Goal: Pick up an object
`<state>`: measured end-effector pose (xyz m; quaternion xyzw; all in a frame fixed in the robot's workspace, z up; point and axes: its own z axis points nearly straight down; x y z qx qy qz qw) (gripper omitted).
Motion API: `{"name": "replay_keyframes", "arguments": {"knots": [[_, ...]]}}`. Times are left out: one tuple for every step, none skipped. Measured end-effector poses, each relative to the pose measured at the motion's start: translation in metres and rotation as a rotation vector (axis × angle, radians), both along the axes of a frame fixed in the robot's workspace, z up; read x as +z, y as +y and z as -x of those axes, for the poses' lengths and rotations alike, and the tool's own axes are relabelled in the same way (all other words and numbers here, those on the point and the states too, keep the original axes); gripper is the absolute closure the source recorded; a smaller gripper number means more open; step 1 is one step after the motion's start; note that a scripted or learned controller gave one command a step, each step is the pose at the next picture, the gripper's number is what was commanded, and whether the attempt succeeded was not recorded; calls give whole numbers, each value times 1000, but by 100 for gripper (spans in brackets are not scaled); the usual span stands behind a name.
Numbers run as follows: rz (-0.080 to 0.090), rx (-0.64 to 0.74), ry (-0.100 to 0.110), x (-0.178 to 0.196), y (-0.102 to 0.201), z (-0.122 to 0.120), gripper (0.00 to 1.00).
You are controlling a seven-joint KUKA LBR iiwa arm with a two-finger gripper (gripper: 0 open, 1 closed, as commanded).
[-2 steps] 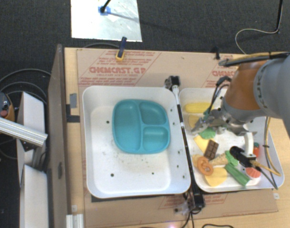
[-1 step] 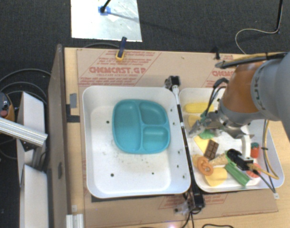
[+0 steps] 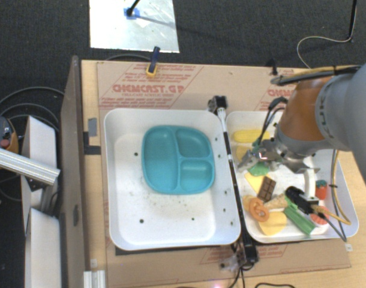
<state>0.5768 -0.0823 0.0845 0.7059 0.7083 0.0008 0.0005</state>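
My gripper [image 3: 259, 159] hangs low over the upper left part of the right bin [image 3: 345, 179]. It sits between a long yellow piece [image 3: 245, 137] at the bin's far left and a yellow wedge [image 3: 255, 179] just in front of it. A brown chocolate bar [image 3: 266, 189] lies tilted right below the gripper. Nearer the front are an orange round slice [image 3: 255, 207], a pale yellow block [image 3: 273, 224] and a green stick [image 3: 300, 221]. A small red and orange piece [image 3: 321, 191] lies at the right. The arm's grey body hides the bin's far right part.
The left bin [image 3: 126, 221] holds a teal divided plate [image 3: 177, 159]. A ridge [image 3: 229, 161] separates the two bins. Cardboard [image 3: 171, 83] lies behind them, with a blue and yellow tool [image 3: 153, 62] on its far edge.
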Motion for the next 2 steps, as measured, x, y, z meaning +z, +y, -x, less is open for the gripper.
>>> {"name": "replay_keyframes", "arguments": {"knots": [[0,-2,3,1,-10,14,0],[-1,-5,6,-1,-19,77,0]]}}
